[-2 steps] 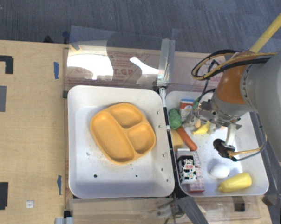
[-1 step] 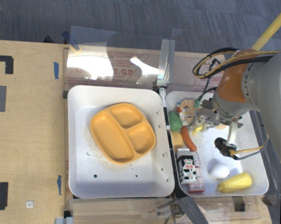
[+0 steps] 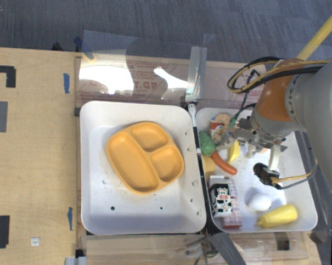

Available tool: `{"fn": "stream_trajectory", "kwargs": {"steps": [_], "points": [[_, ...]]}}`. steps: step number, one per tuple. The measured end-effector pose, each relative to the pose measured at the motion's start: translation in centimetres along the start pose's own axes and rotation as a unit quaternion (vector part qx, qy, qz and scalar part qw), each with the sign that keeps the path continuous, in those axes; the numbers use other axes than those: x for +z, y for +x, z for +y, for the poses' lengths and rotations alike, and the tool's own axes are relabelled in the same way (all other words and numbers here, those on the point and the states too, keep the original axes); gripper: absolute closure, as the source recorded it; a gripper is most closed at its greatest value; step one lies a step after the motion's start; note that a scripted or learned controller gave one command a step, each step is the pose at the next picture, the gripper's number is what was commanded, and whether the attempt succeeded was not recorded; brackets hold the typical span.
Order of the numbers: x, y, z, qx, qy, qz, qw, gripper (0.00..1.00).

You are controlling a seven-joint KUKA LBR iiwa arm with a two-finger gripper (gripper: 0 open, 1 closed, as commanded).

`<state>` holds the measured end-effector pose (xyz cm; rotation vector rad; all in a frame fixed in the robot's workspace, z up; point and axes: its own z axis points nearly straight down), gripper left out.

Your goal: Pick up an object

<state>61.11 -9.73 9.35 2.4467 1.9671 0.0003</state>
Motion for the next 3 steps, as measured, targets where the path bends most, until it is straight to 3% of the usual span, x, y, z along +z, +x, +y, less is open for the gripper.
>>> {"fn": "stream_trajectory", "kwargs": {"steps": [1, 2, 3], "points": [[-0.6, 0.0, 0.0, 0.000, 0.002, 0.000, 1.0000, 1.00], [-9.1, 8.0, 4.2, 0.032, 0.001, 0.002, 0.9995, 1.00], [-12.2, 3.4, 5.1, -0.062, 0.001, 0.000, 0.9981, 1.00]]}}
